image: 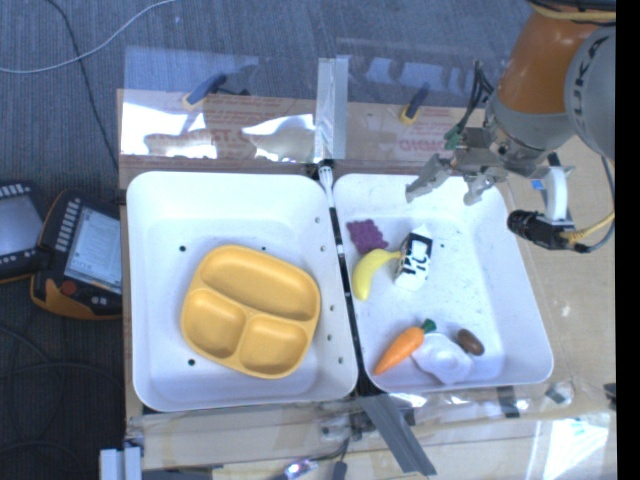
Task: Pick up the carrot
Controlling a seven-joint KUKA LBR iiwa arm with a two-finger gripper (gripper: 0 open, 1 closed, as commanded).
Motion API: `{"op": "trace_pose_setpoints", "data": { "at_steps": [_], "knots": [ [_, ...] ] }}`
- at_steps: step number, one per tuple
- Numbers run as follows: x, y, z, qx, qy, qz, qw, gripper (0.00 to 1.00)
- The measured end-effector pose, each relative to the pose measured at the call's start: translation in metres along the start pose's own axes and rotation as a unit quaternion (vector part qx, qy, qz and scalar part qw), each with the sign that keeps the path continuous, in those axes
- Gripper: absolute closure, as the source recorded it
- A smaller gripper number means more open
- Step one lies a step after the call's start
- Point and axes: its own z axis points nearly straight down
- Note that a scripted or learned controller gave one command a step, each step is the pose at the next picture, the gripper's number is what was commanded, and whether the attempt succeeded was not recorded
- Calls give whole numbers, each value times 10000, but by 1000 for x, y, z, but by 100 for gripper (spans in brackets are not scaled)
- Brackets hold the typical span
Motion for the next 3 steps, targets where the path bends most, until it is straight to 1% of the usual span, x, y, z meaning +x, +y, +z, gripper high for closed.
{"op": "trace_pose_setpoints", "data": {
  "at_steps": [1, 2, 3],
  "knots": [
    [1, 0, -7, 15, 6, -13, 10000, 100],
    [1, 0, -7, 17, 5, -12, 10000, 0],
    [21, -15, -5, -5, -15, -229, 9997, 0]
  ]
}}
